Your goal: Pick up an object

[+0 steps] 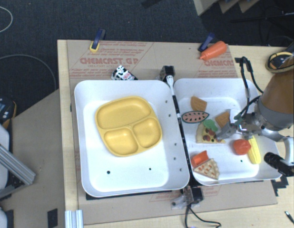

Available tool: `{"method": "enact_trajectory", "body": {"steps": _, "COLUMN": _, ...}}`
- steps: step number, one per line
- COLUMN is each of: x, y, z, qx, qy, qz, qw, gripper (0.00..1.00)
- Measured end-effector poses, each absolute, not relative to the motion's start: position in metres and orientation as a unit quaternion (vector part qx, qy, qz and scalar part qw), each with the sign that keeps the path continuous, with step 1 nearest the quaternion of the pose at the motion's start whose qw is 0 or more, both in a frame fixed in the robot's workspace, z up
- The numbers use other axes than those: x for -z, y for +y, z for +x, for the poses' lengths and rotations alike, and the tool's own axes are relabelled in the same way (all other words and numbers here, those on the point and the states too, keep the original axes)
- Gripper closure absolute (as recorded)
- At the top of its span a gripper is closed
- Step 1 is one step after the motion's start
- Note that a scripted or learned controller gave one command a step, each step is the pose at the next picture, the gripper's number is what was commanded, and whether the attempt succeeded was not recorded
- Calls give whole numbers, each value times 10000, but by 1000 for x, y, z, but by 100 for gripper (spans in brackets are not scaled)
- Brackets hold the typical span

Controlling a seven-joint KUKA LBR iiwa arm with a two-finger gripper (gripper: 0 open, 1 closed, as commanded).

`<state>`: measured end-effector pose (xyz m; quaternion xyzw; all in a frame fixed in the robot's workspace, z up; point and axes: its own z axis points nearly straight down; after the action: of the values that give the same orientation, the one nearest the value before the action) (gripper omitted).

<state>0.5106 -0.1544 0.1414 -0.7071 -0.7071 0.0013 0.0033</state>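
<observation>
A yellow plastic plate with three compartments [128, 126] lies in the left shallow white bin [90, 167]. On the brown cardboard sheet [151, 56] behind the bins sit a small black-and-white cow-patterned toy [122, 73], a blue-and-yellow clamp [96, 40] and an orange clamp handle [213, 50]. Dark carpet [66, 8] surrounds the bench.

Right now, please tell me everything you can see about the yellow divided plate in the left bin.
The yellow divided plate looks like smooth plastic, with rounded corners and three compartments: one large along its upper side and two smaller below. It lies flat, right side up and turned a little askew, in the upper middle of the left white bin. Nothing lies in it, and only the bin floor touches it.
</observation>
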Motion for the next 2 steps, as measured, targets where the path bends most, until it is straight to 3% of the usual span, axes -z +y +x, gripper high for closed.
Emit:
{"method": "enact_trajectory", "body": {"steps": 1, "x": -88, "y": -154, "z": 510, "qx": -11, "qy": -7070, "qz": -7072, "qw": 29, "gripper": 0}}
{"method": "enact_trajectory", "body": {"steps": 2, "x": -102, "y": -154, "z": 511, "qx": 3, "qy": -7066, "qz": -7077, "qw": -5, "gripper": 100}}
